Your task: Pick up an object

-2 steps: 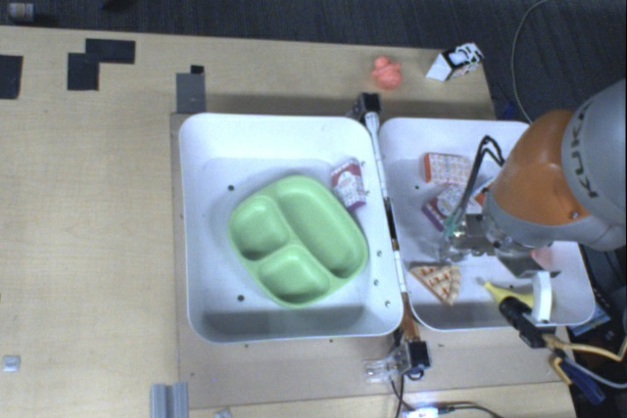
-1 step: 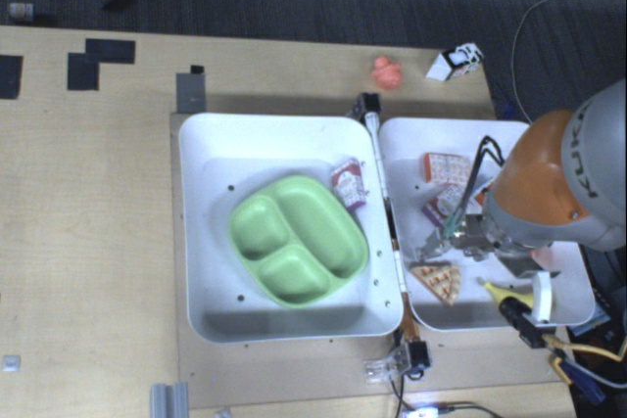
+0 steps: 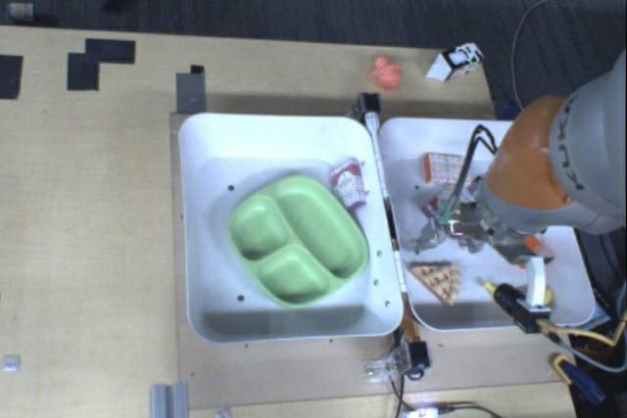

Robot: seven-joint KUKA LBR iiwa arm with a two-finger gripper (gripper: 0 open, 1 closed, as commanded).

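Camera view: gripper (image 3: pixel 437 232) low in the right bin (image 3: pixel 411 157), centre-right of frame; finger state cannot be told. Pizza-slice toy (image 3: pixel 437 281) lies just below it. Green divided plate (image 3: pixel 297 238) and small packet (image 3: pixel 349 184) in left bin (image 3: pixel 211 147).

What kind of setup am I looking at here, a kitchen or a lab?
Most likely a robotics lab bench: two white bins on a wooden bench, a green divided plate, toy food, loose cabling, dark carpet beyond.
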